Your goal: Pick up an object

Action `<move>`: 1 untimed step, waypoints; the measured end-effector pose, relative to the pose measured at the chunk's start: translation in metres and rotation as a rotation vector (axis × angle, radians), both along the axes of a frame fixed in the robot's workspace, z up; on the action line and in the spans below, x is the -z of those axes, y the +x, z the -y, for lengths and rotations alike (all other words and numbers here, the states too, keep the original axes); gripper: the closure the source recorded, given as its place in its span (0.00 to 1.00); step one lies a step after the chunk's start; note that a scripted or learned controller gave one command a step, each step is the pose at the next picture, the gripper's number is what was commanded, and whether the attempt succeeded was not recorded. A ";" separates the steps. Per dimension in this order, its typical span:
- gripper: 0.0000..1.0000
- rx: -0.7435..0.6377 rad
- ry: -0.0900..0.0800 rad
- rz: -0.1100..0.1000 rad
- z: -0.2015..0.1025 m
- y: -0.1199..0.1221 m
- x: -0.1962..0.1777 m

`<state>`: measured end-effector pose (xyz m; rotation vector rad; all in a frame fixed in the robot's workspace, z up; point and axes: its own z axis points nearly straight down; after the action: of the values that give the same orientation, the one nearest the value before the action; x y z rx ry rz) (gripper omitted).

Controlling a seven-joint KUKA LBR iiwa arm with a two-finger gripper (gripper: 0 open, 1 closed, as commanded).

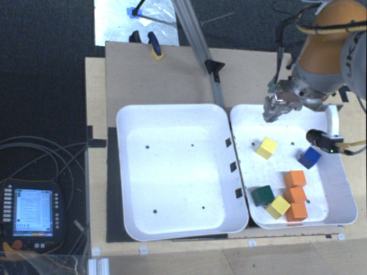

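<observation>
My gripper (271, 114) hangs over the far left part of the right bin (338, 202), above and a little behind a yellow cube (266, 148). Nothing shows between its fingers. A blue cube (309, 157) lies toward the bin's right side. Near the front lie a green cube (263, 195), a second yellow cube (278, 207) and three orange cubes: one at the back (295, 179), one in the middle (296, 195), one at the front (297, 212), packed in a column.
The left bin (172, 171) sits beside the right one, joined by black clips (233, 166). A slanted metal pole (195, 33) crosses the bench behind the bins. A pendant (30, 213) with cables lies at the lower left.
</observation>
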<state>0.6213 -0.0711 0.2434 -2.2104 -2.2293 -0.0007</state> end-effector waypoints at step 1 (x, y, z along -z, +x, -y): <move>1.00 -0.001 0.000 0.001 -0.045 -0.031 -0.012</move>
<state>0.5904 -0.0260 0.2551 -2.2096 -2.2303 -0.0019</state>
